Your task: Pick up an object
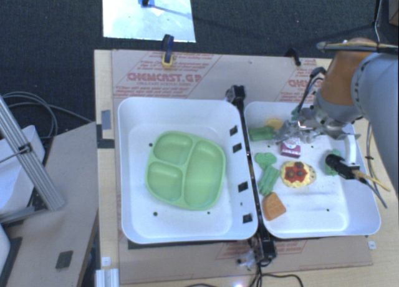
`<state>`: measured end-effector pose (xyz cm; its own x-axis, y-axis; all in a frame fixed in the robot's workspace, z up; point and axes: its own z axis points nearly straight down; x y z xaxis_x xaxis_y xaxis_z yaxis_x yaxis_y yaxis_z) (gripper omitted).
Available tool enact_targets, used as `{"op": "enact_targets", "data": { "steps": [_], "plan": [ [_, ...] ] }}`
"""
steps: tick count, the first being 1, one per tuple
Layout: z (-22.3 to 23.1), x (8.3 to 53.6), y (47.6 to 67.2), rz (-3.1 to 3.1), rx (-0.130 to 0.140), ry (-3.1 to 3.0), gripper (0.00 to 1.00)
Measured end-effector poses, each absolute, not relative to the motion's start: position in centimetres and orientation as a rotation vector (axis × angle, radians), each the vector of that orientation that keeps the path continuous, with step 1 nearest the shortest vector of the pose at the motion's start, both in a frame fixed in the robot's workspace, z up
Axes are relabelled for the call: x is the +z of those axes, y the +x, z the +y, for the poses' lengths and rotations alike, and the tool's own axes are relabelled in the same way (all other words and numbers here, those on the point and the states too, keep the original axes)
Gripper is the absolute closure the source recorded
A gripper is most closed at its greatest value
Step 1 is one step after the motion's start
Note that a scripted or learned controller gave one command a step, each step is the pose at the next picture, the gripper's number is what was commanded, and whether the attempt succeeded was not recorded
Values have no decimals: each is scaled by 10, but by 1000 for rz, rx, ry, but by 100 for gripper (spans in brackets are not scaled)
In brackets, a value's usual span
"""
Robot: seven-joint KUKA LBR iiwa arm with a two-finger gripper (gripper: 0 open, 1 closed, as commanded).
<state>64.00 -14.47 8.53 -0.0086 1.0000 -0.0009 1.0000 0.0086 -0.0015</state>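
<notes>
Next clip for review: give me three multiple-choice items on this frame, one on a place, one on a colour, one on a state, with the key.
1. Where does the divided plate lie?
A. left bin
B. right bin
C. on the cardboard

2. What colour is that plate?
A. white
B. green
C. orange

3. Where is the gripper?
A. over the left bin
B. over the right bin, above the small pink-and-white item
C. outside both bins

Key: 1 A, the plate sits alone in the left bin. 2 B, it is pale green. 3 B, the gripper hangs in the right bin just above the pink-and-white item.
</notes>
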Motion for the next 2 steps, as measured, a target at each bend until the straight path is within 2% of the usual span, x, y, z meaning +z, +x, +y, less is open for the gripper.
{"op": "enact_targets", "data": {
  "steps": [1, 2],
  "plan": [
    [-145, 96, 640, -2232, -5, -2218, 100],
    [-78, 188, 567, -2228, -3, -2212, 100]
  ]
}}
